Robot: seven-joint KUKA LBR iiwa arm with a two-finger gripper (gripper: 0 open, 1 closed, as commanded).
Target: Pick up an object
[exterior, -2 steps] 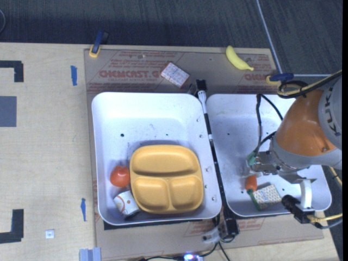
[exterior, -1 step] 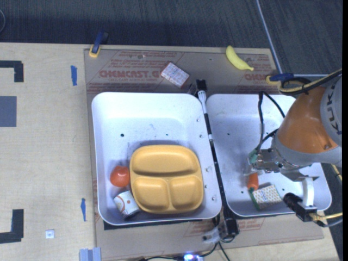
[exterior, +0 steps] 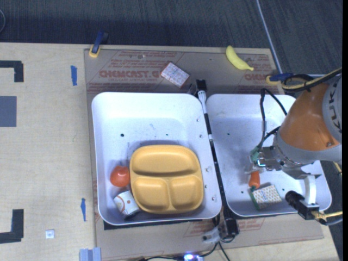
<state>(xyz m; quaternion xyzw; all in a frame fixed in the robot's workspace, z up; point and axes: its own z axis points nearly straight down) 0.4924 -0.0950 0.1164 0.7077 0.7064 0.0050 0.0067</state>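
Two shallow white plastic bins are sitting side by side on the tan worktop (exterior: 43,162). In the left bin (exterior: 109,110), a yellow three-compartment plastic tray (exterior: 166,178) is lying beside an orange ball (exterior: 119,175) and a white-and-orange cup (exterior: 126,202). In the right bin (exterior: 234,113), the grey arm's tool (exterior: 260,161) is hovering just above a small orange block (exterior: 254,179), near a green-edged speckled sponge (exterior: 265,196). I cannot tell the tool's state.

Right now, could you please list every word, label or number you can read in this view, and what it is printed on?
"CHEMCAST": red print on the brown board behind the left bin.
Red print on the board by the banana: too blurred to read.
Letters on the arm's orange band: cut off, unreadable.
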